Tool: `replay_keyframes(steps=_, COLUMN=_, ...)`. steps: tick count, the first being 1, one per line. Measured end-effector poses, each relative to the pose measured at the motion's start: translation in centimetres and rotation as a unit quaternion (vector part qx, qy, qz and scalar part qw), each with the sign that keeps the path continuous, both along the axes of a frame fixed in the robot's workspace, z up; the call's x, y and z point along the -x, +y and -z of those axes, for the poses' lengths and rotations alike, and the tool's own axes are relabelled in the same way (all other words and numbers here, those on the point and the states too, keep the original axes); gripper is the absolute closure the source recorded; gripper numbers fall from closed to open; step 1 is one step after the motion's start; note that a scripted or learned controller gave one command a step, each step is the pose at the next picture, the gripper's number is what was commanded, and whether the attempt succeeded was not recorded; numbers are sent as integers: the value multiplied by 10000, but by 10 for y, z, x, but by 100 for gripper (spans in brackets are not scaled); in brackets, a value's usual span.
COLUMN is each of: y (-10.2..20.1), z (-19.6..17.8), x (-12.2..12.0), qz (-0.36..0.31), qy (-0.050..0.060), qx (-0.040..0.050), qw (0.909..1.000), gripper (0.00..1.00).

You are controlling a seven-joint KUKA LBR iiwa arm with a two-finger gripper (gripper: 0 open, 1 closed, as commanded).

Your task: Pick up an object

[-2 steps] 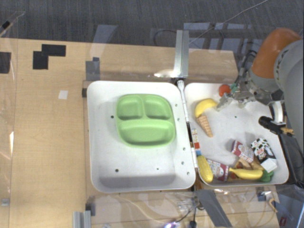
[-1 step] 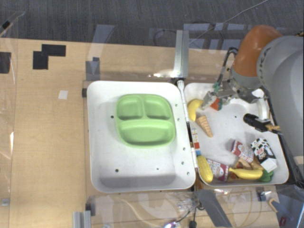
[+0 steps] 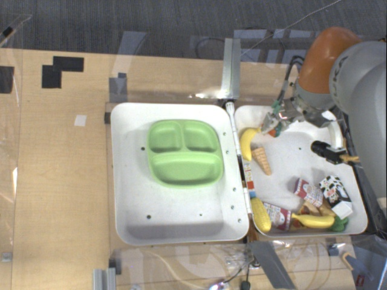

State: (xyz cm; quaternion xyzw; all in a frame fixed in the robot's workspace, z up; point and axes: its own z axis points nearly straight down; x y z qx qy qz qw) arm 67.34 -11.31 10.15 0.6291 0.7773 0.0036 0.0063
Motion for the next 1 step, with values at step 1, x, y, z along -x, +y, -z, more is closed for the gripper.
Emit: replay_keyframes(steps=1, y=81, z=-86, x=13, qz=250, qy=30, qx=-21, qw=9997, gripper=100)
